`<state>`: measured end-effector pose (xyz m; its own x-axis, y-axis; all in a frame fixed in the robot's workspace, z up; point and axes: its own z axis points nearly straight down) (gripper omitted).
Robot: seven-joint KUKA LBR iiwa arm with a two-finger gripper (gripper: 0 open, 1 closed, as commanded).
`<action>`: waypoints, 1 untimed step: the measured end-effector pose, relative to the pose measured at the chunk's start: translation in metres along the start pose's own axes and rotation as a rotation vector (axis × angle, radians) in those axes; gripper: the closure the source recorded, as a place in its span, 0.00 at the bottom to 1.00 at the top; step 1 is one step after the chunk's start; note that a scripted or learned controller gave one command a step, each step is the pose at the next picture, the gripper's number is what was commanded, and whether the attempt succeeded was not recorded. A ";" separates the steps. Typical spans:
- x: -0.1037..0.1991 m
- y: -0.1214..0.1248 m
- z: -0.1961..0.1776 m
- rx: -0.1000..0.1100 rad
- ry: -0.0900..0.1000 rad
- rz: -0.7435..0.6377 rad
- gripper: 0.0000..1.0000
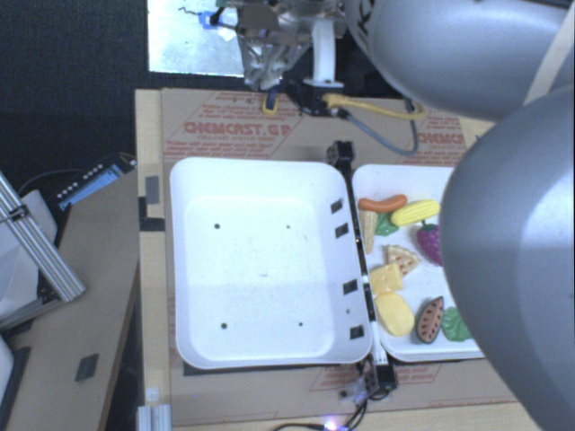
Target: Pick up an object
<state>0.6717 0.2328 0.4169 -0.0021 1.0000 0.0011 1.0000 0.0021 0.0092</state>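
**Claw raised behind the bins, toy food in the right bin**

The left bin [260, 268] is a shallow white tray with rounded corners and a smooth, matte floor marked by a few small dark dots. It sits on a brown cardboard sheet [225, 128] printed with red lettering, which covers the bench [99, 330].

Above the far edge of that sheet hangs the claw [267, 72], a pale metal assembly pointing down, its tips close together; nothing shows between them, though whether they are fully closed I cannot tell.

The right bin [364, 182] holds plastic toy food clustered together: an orange sausage [383, 204], a yellow corn cob [415, 212], a purple grape bunch [429, 241], a tan cracker-like wedge [402, 260], a smooth yellow lemon [394, 313] and a brown seeded slice [429, 320] beside a green leaf [455, 323].

The grey arm [512, 241] looms large across the right, its glossy rounded links covering part of that bin.
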 end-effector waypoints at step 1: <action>0.002 -0.103 0.066 0.020 -0.002 -0.005 1.00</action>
<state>0.5698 0.2351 0.3498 -0.0074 1.0000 -0.0014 0.9999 0.0073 -0.0107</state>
